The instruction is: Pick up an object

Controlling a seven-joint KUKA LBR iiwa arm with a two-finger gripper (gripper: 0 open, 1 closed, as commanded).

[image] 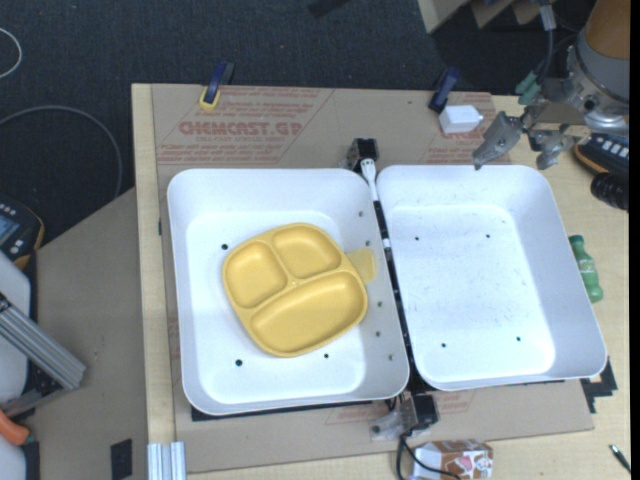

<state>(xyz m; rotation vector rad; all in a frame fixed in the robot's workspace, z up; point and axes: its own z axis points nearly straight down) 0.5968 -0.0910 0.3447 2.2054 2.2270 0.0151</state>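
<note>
End effector (520, 148) spread open above right bin (560, 358), empty.

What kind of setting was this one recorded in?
Most likely a robotics lab bench. Two white bins sit clamped on a cardboard-covered board, with cables on dark carpet. The gripper hovers above the right bin's far edge; a yellow divided plate lies in the left.

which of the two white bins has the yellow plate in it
The left bin, the one farther from the gripper. A yellow divided plate lies flat inside it; the right bin beside it does not hold it.
</note>
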